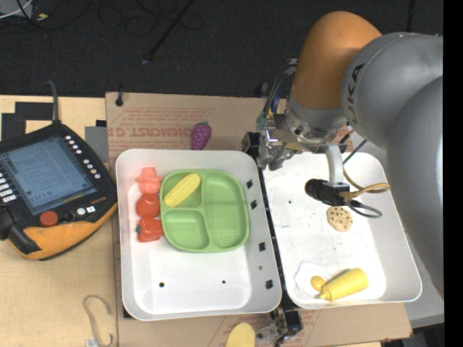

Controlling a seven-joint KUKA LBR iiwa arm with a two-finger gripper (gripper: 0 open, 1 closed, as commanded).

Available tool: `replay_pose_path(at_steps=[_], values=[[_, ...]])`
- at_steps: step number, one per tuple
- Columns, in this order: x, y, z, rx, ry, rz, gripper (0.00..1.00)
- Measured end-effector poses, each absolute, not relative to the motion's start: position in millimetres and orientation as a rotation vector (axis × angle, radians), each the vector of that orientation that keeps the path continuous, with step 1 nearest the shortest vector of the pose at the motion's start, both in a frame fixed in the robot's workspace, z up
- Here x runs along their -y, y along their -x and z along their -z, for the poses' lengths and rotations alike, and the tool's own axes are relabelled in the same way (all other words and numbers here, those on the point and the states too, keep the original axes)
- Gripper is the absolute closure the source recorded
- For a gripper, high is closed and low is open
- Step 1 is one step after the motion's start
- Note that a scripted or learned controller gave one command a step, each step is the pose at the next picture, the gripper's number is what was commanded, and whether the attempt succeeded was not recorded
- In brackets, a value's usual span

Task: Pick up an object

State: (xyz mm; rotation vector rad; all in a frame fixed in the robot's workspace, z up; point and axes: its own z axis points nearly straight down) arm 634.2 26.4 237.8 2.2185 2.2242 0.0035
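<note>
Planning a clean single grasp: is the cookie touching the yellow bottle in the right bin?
Apart. The camera view shows bare floor of the right bin between the cookie and the yellow bottle.

single arm [405, 100] reaches in from the right; its grey link is large and takes up the right side of the scene. the orange band [329, 49] is left of that link, on the far side, with its rounded top facing the camera. the wrist [312, 125] sits directly under the band, pointing down. the gripper [273, 154] is at the wrist's lower left, hanging low near mid-scene, toward the far side.
</note>
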Motion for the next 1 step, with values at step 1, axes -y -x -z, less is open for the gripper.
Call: replay_pose_path(at_steps=[1], values=[[-29.7,-632.5,-216.6,-2.228,-2.218,0.005,1.00]])
